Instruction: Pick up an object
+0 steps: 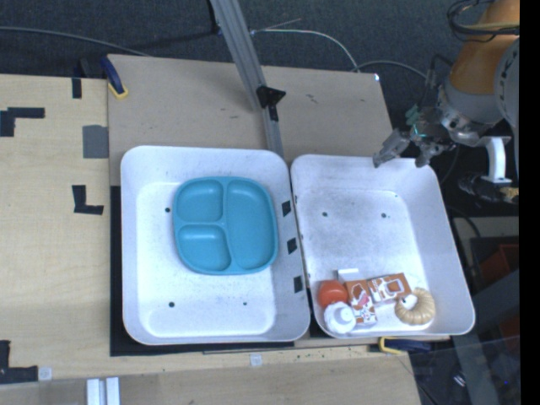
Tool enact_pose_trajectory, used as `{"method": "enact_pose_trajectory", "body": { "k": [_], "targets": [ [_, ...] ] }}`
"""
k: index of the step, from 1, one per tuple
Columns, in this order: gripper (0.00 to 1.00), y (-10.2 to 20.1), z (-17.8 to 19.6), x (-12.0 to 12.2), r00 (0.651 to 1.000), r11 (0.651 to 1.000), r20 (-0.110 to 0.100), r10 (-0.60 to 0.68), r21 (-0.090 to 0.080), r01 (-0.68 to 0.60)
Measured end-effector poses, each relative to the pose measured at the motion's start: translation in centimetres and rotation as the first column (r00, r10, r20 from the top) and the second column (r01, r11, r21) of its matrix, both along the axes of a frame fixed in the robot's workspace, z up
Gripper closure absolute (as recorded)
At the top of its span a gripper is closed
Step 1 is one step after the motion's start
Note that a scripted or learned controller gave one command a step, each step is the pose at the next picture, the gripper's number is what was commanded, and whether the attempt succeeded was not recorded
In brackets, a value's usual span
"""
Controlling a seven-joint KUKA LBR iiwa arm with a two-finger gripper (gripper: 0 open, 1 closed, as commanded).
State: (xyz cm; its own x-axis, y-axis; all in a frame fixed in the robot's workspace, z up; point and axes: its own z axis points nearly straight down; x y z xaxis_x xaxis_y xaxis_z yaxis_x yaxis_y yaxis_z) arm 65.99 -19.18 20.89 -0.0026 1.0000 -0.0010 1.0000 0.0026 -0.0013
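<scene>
Since the snacks (375, 298) crowd the right bin's (363, 226) near corner, the gripper (402, 153) (fingers spread, holding nothing) hovers well apart at its far rim.

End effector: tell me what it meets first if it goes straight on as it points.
Probably the right bin's far rim or bare floor just inside: the end effector points down-left above that corner, though depth is unclear.
</scene>
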Motion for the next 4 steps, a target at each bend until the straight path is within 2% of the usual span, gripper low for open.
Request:
{"method": "enact_pose_trajectory", "body": {
  "k": [1,2,3,4],
  "targets": [
    [0.00,0.0,0.0,0.0,1.000,1.000,-0.001,0.000,0.000,0.000],
    [0.00,0.3,-5.4,0.9,1.000,1.000,-0.004,0.000,0.001,0.000],
    [0.00,1.3,-10.3,0.8,1.000,1.000,-0.005,0.000,0.001,0.000],
    [0.00,1.3,-12.0,0.7,1.000,1.000,-0.006,-0.002,-0.001,0.002]
  ]
}}
